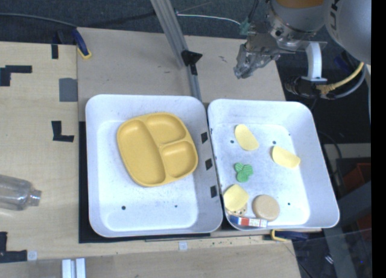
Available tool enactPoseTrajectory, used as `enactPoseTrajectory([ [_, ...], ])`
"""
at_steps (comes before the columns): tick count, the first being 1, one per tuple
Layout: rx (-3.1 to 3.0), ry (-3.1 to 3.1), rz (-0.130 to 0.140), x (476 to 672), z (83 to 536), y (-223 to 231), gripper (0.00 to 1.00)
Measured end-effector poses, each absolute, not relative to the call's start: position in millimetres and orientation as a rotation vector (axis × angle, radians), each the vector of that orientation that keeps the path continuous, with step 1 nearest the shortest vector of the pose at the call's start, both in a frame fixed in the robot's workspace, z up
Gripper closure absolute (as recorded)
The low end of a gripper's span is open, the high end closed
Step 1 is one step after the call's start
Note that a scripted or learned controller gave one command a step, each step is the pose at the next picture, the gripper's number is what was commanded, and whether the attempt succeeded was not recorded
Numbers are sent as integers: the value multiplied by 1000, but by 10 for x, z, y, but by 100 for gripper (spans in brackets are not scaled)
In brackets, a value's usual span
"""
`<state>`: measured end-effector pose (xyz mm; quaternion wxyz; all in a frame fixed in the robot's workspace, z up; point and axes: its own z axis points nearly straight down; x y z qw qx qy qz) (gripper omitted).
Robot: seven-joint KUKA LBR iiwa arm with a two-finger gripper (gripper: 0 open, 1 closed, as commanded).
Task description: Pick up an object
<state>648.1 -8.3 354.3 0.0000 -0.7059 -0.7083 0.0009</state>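
Grey two-finger gripper (pixel 246 67) above bench beyond right white bin (pixel 313 150), blurred; opening indiscernible. Yellow pieces (pixel 246 137), green item (pixel 243 172), tan disc (pixel 265 207) in bin; arm cropped at top

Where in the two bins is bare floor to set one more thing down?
Left bin: free strip in front of the yellow plate. Right bin: free back strip behind the yellow pieces, and a patch right of the green piece. The front-left corner, around the tan disc, is crowded.
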Motion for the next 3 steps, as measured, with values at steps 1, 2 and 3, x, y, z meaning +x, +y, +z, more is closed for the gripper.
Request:
enactPoseTrajectory([
  [1, -2217, -2227, 6, 6482, 3639, -80, 100],
  [2, -2217, -2228, 8, 6484, 3736, -78, 100],
  [3, -2216, -2229, 11, 6485, 3834, -77, 100],
])
